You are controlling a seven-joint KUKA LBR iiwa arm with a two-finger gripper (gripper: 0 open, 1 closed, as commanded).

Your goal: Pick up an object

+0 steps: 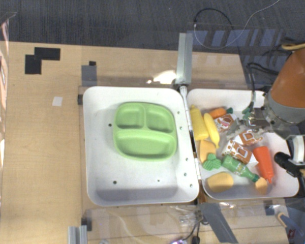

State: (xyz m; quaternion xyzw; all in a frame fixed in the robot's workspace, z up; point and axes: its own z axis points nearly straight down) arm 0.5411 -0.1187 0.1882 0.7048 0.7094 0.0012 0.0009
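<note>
Down in the right bin we see the pincer hanging low over the toy food, near the bin's far right part; we cannot tell its state. Just beneath and beside it lie small brown-and-white packets. Nearer us sits an orange carrot, and to its left a green bottle-like toy. Further left we find two yellow pieces along the bin's left wall, with a yellow-orange lump at the near edge. Across the divider, the left bin holds a green sectioned plate. Both bins rest on the wooden worktop.
</note>
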